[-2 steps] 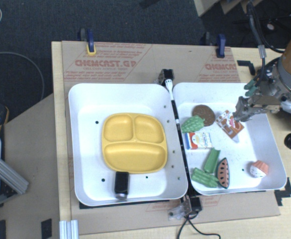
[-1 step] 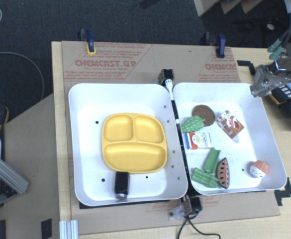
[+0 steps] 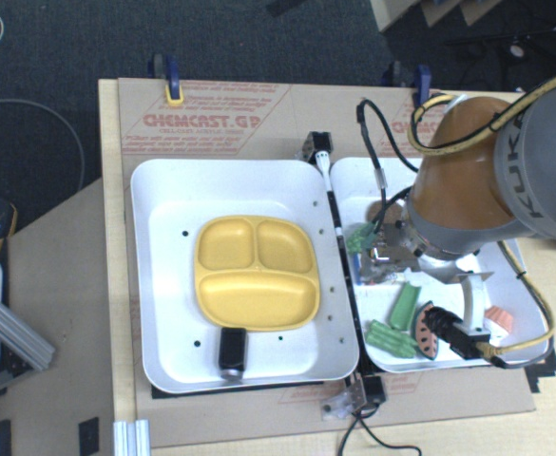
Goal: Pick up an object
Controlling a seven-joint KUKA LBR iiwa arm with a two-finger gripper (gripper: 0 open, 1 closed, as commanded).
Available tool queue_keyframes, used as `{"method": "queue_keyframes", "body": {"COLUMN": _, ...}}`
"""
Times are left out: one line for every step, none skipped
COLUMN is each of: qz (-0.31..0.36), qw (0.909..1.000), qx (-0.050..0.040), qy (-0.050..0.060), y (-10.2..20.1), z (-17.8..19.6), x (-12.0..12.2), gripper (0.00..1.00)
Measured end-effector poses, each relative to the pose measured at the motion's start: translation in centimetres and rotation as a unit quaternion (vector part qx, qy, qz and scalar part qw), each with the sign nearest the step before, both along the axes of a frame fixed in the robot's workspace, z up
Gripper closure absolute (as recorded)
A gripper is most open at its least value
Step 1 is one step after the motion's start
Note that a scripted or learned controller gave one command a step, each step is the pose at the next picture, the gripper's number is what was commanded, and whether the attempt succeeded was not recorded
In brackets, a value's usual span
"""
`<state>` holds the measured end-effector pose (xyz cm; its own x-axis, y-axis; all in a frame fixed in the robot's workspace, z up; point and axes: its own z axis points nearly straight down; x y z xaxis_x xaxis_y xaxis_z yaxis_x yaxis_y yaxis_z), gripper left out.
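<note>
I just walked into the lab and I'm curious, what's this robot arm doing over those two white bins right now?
The grey and orange arm reaches in from the right over the right bin, which holds green pieces, a watermelon-slice toy and a small pink item. Its wrist hides the gripper, so whether it holds anything cannot be told. The left bin holds a yellow divided plate and a small black object, both untouched.
</note>
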<state>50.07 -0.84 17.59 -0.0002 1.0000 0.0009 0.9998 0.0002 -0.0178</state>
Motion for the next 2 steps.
{"method": "queue_keyframes", "body": {"qz": 0.001, "qw": 0.9999, "qx": -0.0002, "qy": -0.014, "y": 0.6, "z": 10.8, "x": -1.2, "gripper": 1.0}}
{"method": "queue_keyframes", "body": {"qz": 0.004, "qw": 0.9999, "qx": 0.0007, "qy": -0.014, "y": 5.6, "z": 18.3, "x": -0.1, "gripper": 1.0}}
